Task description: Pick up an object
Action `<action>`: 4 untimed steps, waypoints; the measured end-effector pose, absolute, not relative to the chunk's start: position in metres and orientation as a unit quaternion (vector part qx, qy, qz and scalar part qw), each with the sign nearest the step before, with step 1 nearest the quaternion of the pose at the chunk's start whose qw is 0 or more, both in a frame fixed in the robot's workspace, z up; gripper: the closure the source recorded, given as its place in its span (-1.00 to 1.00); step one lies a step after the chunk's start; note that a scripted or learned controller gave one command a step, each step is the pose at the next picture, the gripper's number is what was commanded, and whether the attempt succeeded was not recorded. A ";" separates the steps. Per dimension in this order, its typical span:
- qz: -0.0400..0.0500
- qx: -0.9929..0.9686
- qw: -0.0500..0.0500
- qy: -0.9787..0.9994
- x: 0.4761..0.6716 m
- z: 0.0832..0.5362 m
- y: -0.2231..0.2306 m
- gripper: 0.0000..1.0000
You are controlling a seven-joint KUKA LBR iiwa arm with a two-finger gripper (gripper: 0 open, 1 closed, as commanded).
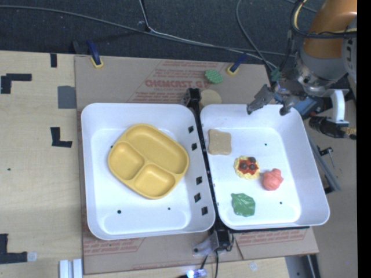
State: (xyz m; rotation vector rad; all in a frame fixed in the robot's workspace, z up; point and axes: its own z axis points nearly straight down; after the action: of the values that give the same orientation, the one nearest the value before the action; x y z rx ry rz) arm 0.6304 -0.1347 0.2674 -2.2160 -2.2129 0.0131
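- a bench (35, 155) seen from above at a slant, carrying two shallow white bins side by side on a sheet of brown cardboard (168, 83).
- nearest, in the right bin (310, 172), a green leafy toy food piece (243, 204) lies close to the bin's near edge, about midway along it.
- a little farther in, a red strawberry-like toy (272, 179) sits towards the right wall, with a small yellow tart topped in red and dark pieces (247, 167) just beside it on its left.
- beyond those, a tan slice of toy bread (219, 142) lies near the right bin's left wall.
- the left bin (95, 155) holds a yellow divided plate (148, 160), set at an angle near its centre.
- at the right bin's far right corner, the gripper (270, 101) hangs above the rim with its two dark fingers spread wide apart and nothing between them.
- the arm (333, 22), grey with an orange band, rises from it at the right.
- farthest, a small green textured disc (213, 76) rests on the cardboard behind the bins.
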 end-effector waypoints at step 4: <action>0.003 -0.707 0.002 -0.708 0.634 0.105 -0.129 -1.00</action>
State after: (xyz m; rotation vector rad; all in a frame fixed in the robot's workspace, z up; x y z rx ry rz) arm 0.6341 -0.1285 0.1049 -2.2166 -2.2196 0.0093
